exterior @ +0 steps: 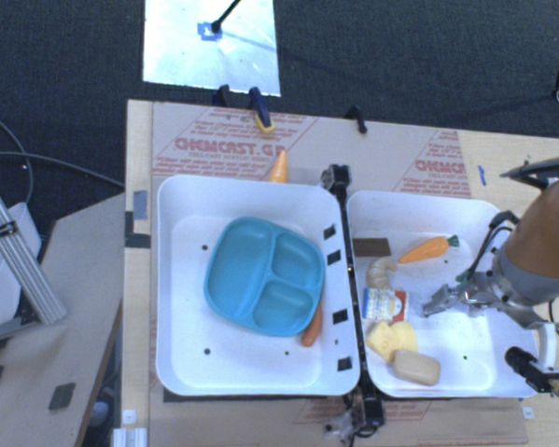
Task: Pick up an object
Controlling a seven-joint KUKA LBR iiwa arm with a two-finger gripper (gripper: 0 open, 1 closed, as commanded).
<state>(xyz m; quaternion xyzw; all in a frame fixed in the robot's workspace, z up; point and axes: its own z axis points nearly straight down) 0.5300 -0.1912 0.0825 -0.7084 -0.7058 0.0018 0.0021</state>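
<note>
My gripper hangs low over the right bin, reaching in from the right on the grey and orange arm. It looks open, with nothing between its fingers. Just left of it lie a white and red packet and a cream garlic-like piece. A toy carrot lies above the gripper, beside a brown block. A yellow cheese piece and a tan bread-like piece sit near the bin's front left.
The left bin bears a blue divided plate with a small orange piece at its right edge. An orange cone lies on the bench behind the bins. A black divider runs between the bins.
</note>
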